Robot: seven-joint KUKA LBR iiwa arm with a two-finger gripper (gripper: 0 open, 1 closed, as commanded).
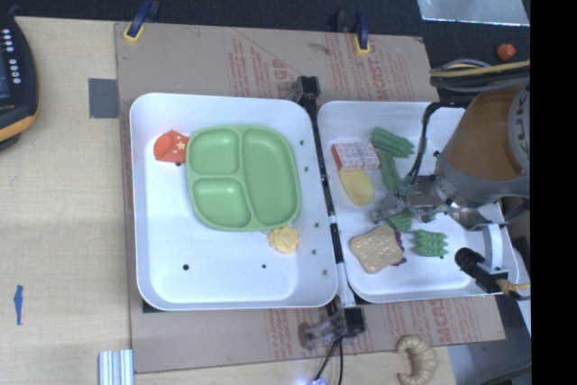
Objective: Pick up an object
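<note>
Here the gripper (pixel 397 214) hangs low in the right bin (pixel 424 291), among green toy vegetables (pixel 429 242), just above a toast slice (pixel 377 249). Whether it pinches anything cannot be told. Likely it descends for a grab. The left bin (pixel 162 275) holds a green divided plate (pixel 243 176).

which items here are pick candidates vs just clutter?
Job-relevant (right bin, by the hand):
- yellow oval toy
- tan bread-slice toy
- green bean-pod toys
- red-and-white box

Lying about:
- green three-compartment plate, left bin
- red toy with star, left bin
- small yellow lump, left bin
- blue-yellow clamps on cardboard
- tan curled thing, off bench
</note>
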